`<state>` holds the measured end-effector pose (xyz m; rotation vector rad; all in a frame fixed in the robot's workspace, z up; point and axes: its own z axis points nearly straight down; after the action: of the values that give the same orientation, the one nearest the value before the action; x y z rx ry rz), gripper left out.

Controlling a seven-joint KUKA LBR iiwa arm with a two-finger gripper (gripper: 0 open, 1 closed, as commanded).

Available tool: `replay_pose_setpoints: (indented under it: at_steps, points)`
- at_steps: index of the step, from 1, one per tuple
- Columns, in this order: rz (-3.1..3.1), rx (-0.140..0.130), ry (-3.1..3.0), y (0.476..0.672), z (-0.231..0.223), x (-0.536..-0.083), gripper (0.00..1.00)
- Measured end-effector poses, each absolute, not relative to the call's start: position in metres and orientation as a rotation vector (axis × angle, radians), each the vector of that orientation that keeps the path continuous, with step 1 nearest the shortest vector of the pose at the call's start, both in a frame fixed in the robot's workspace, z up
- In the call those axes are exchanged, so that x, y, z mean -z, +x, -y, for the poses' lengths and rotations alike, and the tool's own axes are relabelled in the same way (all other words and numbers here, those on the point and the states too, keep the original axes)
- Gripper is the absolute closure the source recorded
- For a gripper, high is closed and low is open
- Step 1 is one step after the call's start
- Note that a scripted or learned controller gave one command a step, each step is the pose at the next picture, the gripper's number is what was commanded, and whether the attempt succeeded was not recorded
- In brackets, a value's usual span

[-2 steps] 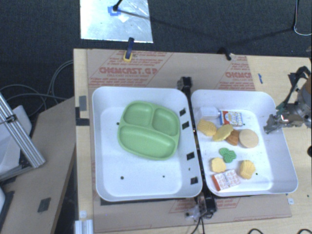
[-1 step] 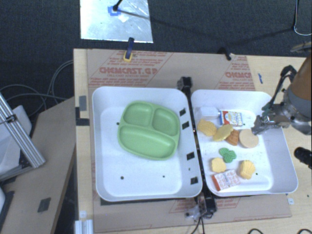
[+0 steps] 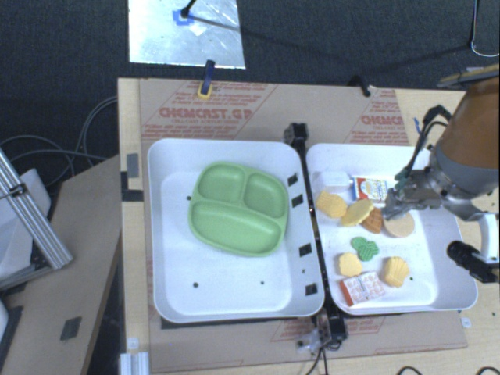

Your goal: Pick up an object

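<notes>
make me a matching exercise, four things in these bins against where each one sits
Things:
1. green tray
2. red and white packet
3. green toy
4. hand

Places:
A. near front edge of the right bin
B. middle of the right bin, among yellow pieces
C. left bin
D. right bin, over the items toward its back half

Pairs: 1-C, 2-A, 3-B, 4-D
</notes>
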<state>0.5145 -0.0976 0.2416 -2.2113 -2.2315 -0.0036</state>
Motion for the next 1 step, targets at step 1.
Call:
replay_pose_setpoints:
  at_steps: [1]
  points:
    - [2.231, 0.003, -2.212, 0.5086, 0.0555, -0.234, 1.0]
